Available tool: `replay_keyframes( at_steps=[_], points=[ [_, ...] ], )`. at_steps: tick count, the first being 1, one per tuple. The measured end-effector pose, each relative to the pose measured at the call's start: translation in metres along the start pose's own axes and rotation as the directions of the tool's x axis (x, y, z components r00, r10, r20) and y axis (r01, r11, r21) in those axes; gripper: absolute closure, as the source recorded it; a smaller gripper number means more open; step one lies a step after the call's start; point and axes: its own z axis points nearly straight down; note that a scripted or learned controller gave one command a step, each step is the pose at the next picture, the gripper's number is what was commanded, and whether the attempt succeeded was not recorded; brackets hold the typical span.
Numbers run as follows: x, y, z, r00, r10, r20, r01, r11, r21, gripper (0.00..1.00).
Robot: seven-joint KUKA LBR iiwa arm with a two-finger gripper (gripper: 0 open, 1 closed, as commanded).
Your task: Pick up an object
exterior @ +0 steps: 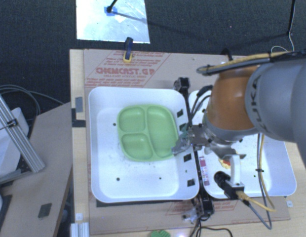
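Camera view: fixed overhead, slanted, both bins in frame.
Table: tan board with red print along its upper edge, centre of frame, dark carpet beyond.
Left bin: shallow, white, centre-left of frame.
Green tray: pale green, three compartments, lying flat in the left bin, toward that bin's upper right.
Right bin: white, right of frame, largely covered by the arm.
Arm: grey with an orange band, reaching in from the right, over the wall where the two bins meet.
Tool: low at the green tray's right edge, just at its rim; how far open it is, or whether it grips anything, I cannot tell.
Cables: yellow and black, hanging below the wrist at lower right.
Foil sheet: silvery square on the carpet, upper left of frame.
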Motion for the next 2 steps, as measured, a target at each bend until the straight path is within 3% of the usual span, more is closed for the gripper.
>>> replay_keyframes(
  at_steps=[1,2],
  points=[
    [-0.087,0.000,0.015,1.000,-0.001,-0.002,0.001,1.000,-0.008,0.00],
    [-0.080,0.002,0.003,1.000,-0.010,-0.005,0.010,1.000,-0.013,1.00]
  ],
)
